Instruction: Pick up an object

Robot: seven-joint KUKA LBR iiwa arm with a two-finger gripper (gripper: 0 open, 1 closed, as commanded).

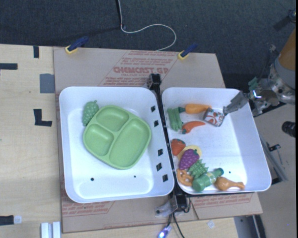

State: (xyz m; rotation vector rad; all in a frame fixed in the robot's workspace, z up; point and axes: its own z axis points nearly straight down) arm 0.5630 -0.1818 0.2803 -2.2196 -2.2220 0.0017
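Note:
My gripper (232,105) reaches in from the right over the upper right part of the right bin (248,148). Its tip is just right of a small red-and-white can (213,117) lying on the bin floor; I cannot tell whether it touches the can. Left of the can lie an orange carrot (196,108), a second orange piece (192,126) and a green vegetable (174,118). Lower in the bin sit a red tomato (177,146), purple grapes (187,158), a green toy (204,180) and an orange gourd (229,184).
The left bin (74,172) holds a green divided plate (117,137) and a green grape bunch (90,112) at its upper left. A black divider (161,133) runs between the bins. A cable (139,31) lies on the dark mat behind.

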